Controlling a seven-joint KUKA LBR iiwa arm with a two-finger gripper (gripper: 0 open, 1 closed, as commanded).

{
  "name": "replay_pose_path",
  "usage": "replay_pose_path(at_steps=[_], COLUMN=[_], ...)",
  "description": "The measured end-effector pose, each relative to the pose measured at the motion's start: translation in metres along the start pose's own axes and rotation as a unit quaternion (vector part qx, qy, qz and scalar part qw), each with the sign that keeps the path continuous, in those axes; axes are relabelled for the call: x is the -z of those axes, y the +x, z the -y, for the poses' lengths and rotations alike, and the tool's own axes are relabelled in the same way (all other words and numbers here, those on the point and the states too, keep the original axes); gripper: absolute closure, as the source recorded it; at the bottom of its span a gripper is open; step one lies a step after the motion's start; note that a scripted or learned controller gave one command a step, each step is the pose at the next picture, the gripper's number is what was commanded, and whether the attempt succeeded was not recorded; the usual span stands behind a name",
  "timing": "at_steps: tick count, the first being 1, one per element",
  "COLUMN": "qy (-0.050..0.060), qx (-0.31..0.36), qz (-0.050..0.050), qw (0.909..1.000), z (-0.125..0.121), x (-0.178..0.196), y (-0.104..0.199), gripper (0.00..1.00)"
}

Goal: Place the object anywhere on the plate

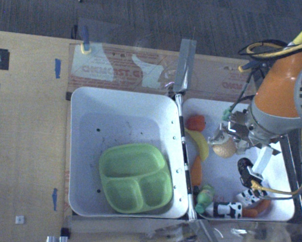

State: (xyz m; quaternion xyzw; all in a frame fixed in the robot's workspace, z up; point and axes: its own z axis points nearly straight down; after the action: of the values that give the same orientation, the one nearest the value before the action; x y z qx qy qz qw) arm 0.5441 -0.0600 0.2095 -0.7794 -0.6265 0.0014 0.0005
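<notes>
The arm comes in from the upper right of the frame and bends down over the right bin. Its claw is in the upper middle of this bin. A round tan object, like a small bread roll or potato, sits right at the claw tips, at the claw's lower edge. From this angle I cannot tell if the claw is apart or together, and I cannot tell if the object is really between its tips or only lies under them.

The green plate has three compartments and lies in the lower middle of the left bin, well apart from the tan object. Nothing lies on the plate.

Along the left wall of the right bin there is a red piece at the top, a yellow banana just below it, and an orange carrot lower down. At the bottom of this bin lie a green item, a black and white toy and an orange-red piece. Both bins stand on the desk.
</notes>
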Motion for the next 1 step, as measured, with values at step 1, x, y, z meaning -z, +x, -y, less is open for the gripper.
replay_pose_path(at_steps=[1], qy=[-0.001], qx=[-0.02], qz=[0.0], qw=[0.9998], z=[-0.0645], x=[-0.0048], y=[-0.0131], gripper=[1.0])
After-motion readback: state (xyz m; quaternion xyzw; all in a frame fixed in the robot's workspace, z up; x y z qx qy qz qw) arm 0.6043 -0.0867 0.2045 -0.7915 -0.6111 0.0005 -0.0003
